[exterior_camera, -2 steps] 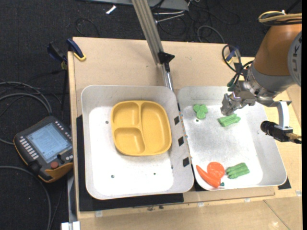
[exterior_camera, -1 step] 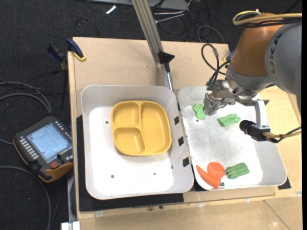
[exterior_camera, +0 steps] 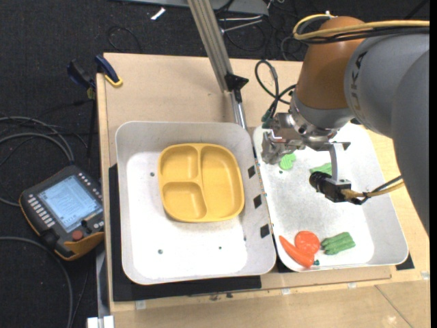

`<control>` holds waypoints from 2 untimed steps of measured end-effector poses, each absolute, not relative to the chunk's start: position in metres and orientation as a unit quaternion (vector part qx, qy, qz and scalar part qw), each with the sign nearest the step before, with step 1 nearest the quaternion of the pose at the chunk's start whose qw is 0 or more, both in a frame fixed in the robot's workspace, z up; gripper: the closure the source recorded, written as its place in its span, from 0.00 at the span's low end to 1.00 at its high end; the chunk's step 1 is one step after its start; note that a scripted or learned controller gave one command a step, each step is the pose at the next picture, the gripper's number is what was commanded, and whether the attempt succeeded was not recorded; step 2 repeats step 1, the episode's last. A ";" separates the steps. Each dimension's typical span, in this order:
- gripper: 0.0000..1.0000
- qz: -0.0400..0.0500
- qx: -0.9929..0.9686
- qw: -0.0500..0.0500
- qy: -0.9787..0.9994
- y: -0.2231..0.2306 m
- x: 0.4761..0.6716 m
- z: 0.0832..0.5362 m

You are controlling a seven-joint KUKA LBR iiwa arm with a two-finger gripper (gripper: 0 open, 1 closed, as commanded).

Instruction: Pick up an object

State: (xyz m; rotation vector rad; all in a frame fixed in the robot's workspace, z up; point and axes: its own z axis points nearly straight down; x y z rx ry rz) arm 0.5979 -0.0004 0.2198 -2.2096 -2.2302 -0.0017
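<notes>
**A:** Your nearest candidate is the small green piece (exterior_camera: pixel 287 160), which is lying near the 11 o'clock corner of the right bin (exterior_camera: pixel 382 251). The claw (exterior_camera: pixel 275 144) is sitting right over it, toward that bin's left wall.

**B:** Is the claw gripping it?

**A:** I cannot tell you whether the claw is spread or closed; the wrist is blocking the tips. The green piece is showing just below the claw, apparently on the bin floor, so you should not be counting it as held.

**B:** What else am I choosing from?

**A:** At 6 o'clock in the same bin, an orange-red toy (exterior_camera: pixel 302 246) and a green toy (exterior_camera: pixel 339 242) are lying side by side, seemingly touching. A second sliver of green (exterior_camera: pixel 322 169) is peeking out under the arm (exterior_camera: pixel 355 67) near the bin's middle.

**B:** Why is the arm crowding that corner?

**A:** I am judging that you are working the piece closest to the wall, where a straight-down approach is leaving little room for one finger.

**B:** And the left bin?

**A:** In the left bin (exterior_camera: pixel 136 183), a yellow divided plate (exterior_camera: pixel 201 181) is lying flat at its centre, well apart from the claw. Both bins are resting on the desk (exterior_camera: pixel 164 87).
</notes>
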 end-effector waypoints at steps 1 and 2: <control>1.00 -0.001 -0.704 0.001 -0.710 0.060 0.605 0.216; 1.00 -0.001 -0.704 0.001 -0.710 0.060 0.605 0.216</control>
